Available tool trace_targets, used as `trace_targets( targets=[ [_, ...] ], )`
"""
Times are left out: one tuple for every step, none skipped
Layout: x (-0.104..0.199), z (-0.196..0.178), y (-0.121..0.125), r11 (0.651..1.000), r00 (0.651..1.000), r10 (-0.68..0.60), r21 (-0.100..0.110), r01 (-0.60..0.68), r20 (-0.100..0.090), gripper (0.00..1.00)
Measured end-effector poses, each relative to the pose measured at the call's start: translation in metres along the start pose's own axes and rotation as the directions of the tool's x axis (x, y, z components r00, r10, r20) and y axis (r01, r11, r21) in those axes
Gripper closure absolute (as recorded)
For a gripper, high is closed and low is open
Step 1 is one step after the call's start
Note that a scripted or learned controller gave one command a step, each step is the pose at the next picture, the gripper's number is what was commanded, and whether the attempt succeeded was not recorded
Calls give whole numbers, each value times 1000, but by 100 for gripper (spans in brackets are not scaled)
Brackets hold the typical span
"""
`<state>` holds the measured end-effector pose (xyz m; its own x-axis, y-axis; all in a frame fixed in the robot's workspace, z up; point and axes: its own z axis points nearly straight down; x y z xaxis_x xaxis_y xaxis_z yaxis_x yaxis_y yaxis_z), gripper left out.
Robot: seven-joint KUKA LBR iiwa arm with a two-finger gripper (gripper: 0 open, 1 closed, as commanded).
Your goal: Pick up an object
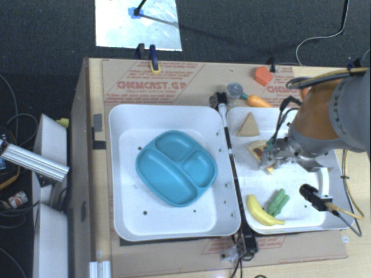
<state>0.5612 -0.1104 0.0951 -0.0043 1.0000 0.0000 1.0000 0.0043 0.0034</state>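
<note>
My gripper (pixel 270 157) is low in the right bin (pixel 290 222), reaching in from the right. It sits over a small tan and brown piece (pixel 256 150), touching or just above it. A tan wedge (pixel 248 125) lies farther back in the same bin. A yellow banana (pixel 262 211) and a green object (pixel 277 202) lie side by side near the bin's front edge. An orange carrot-like piece (pixel 258 102) rests at the bin's back rim.
The left bin (pixel 124 155) holds a blue divided plate (pixel 175 167). An orange block (pixel 263 76) lies on the cardboard behind the bins. A black-tipped tool (pixel 316 198) and cables hang by the arm at the right bin's front right.
</note>
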Motion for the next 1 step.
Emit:
trace_targets(
  targets=[
    [62,-122,-5,1000,1000,0,0,0,0,100]
  ],
)
